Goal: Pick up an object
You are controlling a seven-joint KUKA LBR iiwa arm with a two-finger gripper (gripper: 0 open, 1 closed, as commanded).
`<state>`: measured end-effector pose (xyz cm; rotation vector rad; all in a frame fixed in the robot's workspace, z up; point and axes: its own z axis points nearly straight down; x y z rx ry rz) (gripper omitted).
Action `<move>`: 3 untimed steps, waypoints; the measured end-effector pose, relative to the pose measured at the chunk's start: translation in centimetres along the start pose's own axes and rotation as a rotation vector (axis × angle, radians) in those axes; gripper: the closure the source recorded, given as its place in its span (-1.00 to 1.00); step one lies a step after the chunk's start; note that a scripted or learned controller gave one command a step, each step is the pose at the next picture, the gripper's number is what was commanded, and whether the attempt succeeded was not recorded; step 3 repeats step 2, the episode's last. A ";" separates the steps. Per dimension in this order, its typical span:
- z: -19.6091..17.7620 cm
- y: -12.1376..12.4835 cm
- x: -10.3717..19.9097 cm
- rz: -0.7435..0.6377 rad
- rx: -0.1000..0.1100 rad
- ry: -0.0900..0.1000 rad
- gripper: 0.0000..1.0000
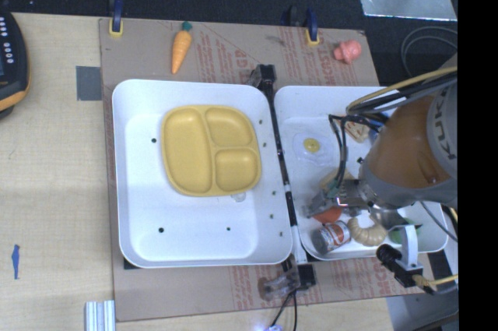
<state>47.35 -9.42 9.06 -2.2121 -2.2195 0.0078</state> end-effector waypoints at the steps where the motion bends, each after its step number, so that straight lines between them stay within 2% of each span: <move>1: -1.1 0.2 -0.2 0.000 -0.004 -0.002 1.00; 2: -10.7 4.2 8.4 -0.012 -0.018 0.002 1.00; 3: -10.7 4.2 8.4 -0.012 -0.018 0.002 1.00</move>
